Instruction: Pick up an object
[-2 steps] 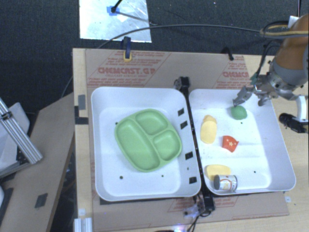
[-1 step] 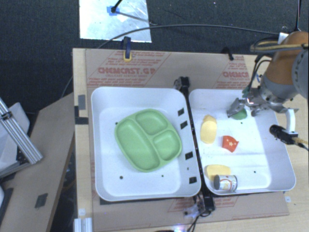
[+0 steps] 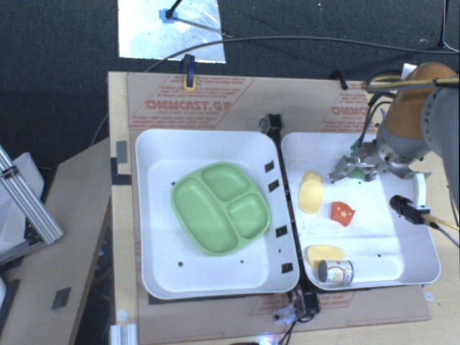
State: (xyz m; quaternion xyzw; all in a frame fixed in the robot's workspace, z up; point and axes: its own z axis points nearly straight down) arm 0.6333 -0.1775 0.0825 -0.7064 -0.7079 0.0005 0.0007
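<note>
Your tool (image 3: 345,169) sits low over the back of the right bin (image 3: 424,264), arm (image 3: 410,121) coming in from the right edge. Can't tell how far it's spread, metal parts blur together, and nothing reads as held in it.

Closest thing to it is the yellow piece (image 3: 310,192), just beside and slightly forward-left, near the bin's left wall. Red piece (image 3: 342,213) lies a bit further forward, apart from both. Near the front wall you have a second yellow piece (image 3: 325,252) with a can (image 3: 335,272) touching or almost touching it; can't tell which. Any of these fits the task, and the first yellow one looks like the likely target given where the tool points.

A black part (image 3: 407,208) with a cable lies on the right side of that bin, likely arm hardware, hard to make out.

Left bin (image 3: 154,264) holds a green tray (image 3: 219,207), lying flat, well apart from the tool. Both bins sit on cardboard on the desk (image 3: 72,257), probably so items stay within reach.

Arm's upper part is cut off at the right edge.
</note>
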